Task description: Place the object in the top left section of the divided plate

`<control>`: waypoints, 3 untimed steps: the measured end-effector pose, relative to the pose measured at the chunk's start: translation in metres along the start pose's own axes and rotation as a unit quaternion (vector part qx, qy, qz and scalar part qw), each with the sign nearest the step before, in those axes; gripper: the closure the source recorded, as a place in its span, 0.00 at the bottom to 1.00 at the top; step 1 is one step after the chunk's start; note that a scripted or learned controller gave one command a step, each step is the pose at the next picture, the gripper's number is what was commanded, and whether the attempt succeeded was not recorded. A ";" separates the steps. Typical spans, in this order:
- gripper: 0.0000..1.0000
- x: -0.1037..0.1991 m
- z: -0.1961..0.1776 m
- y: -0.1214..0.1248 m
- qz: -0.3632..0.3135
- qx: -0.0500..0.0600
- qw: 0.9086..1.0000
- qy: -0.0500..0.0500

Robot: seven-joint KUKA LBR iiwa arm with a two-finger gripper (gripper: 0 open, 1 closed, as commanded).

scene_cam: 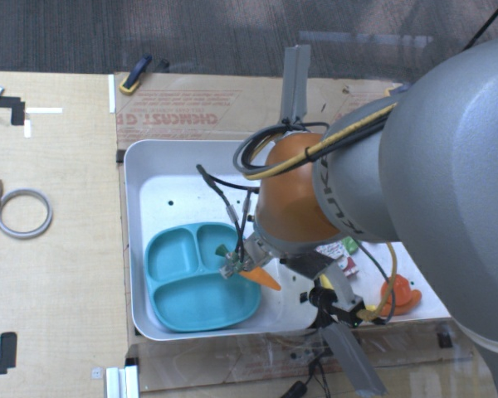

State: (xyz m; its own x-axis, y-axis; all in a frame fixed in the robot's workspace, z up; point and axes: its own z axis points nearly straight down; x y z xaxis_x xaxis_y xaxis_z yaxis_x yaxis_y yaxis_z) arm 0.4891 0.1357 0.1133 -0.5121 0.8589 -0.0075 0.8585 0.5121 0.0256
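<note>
An orange carrot-like object (pixel 261 278) lies at the right rim of the blue divided plate (pixel 201 276), low in the white bin (pixel 141 181). The gripper (pixel 233 261) hangs just left of it over the plate's upper right section; its grip cannot be made out. Bare bin floor lies above the plate.

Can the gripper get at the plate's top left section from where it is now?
Probably yes: the gripper hangs at the blue divided plate, and its top left section lies open beside it.
</note>
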 end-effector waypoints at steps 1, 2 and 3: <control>1.00 0.060 0.005 0.054 -0.037 -0.005 0.999 -0.001; 1.00 0.060 0.004 0.045 -0.158 -0.011 0.987 -0.011; 1.00 0.048 0.003 0.043 -0.338 -0.012 0.941 -0.016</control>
State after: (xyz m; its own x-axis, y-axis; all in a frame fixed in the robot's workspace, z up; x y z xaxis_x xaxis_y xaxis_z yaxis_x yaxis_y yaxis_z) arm 0.5016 0.1993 0.1111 -0.9399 0.3360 -0.0609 0.3350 0.9419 0.0261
